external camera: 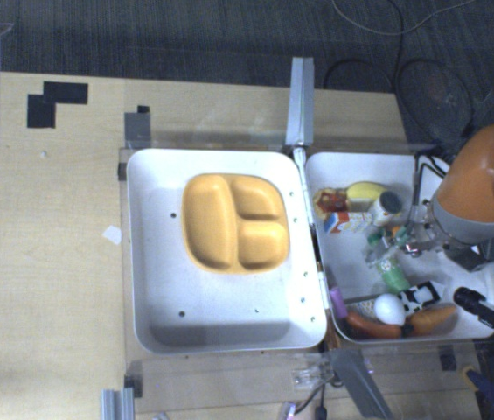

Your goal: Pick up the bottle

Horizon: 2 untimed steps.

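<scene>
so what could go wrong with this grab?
1. The green bottle lies among tightly packed items, so the gripper may catch a neighbour instead.
2. The white egg and hot dog sit just below and could get knocked.
3. The right bin wall is close, limiting approach.

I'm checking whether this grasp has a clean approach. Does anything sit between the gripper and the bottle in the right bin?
Nothing visible does. The gripper is low in the right bin, right above the green bottle. Clutter crowds the bottle though: a white egg and a black-and-white item lie just beside it.
</scene>
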Available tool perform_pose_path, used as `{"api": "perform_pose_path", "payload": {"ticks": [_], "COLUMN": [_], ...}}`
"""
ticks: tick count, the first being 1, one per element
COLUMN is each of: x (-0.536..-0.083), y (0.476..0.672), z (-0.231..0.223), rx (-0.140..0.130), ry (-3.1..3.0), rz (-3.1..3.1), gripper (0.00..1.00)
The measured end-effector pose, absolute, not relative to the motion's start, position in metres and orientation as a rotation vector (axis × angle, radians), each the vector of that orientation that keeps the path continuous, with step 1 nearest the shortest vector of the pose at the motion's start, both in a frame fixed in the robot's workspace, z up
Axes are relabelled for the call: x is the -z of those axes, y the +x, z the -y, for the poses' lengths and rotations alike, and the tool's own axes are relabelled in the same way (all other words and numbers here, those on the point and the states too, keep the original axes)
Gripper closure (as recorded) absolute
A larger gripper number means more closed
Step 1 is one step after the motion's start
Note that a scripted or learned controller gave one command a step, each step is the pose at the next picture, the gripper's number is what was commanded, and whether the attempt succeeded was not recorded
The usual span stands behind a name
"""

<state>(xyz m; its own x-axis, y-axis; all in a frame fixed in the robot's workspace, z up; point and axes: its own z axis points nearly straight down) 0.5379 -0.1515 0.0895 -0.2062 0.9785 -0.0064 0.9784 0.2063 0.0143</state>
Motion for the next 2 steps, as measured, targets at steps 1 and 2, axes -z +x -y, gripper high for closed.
{"api": "perform_pose_path", "payload": {"ticks": [1, 2], "x": [-0.101, -0.250], "y": [0.540, 0.602], "z": [0.149, 0.073], "rx": [-0.018, -0.007], "ry": [1.965, 2.089], "rz": [-2.432, -2.338], "gripper": [1.00, 1.00]}}
